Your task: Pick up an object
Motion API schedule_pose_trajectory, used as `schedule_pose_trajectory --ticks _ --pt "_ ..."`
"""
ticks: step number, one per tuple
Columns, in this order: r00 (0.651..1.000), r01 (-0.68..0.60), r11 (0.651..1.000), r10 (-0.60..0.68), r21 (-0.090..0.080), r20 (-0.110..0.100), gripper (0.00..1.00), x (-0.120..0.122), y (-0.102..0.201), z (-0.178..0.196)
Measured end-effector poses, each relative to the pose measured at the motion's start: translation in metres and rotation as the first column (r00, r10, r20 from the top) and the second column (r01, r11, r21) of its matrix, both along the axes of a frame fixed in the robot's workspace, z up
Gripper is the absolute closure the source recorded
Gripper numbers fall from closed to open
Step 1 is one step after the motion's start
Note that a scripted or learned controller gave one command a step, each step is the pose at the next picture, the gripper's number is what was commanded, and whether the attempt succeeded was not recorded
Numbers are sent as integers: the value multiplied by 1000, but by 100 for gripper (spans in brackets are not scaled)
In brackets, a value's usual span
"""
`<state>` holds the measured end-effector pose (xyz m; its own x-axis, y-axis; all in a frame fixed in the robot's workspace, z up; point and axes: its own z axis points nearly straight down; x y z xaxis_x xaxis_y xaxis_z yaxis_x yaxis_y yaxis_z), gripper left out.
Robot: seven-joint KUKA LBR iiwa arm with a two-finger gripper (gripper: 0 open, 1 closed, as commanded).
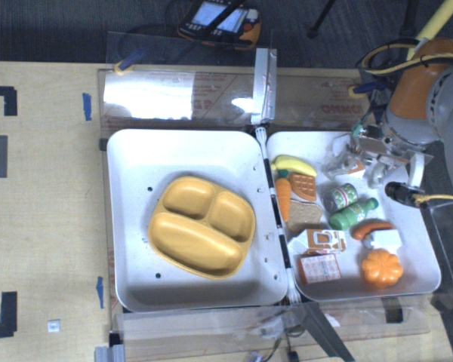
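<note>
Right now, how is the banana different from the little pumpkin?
The banana is yellow, long and curved; the pumpkin is orange, round and ridged. The banana lies near the back of the right bin, by the wall between the bins; the pumpkin sits at the front, toward the outer side. The banana touches the carrot; the pumpkin sits by a white packet. Both look like toy food in one bin.

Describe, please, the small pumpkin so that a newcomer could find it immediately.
Look in the right-hand shallow white bin, the one crowded with toy food. Near its front right corner sits the small orange plastic pumpkin, just below a white block. It alone is round, ribbed and stemmed.
</note>
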<state>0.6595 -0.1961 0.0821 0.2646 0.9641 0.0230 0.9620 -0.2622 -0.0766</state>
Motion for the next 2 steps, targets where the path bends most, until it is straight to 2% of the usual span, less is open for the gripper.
schedule_pose_trajectory --ticks 2 --pt "1000 -8 1000 8 -3 2 0 0 0 0"
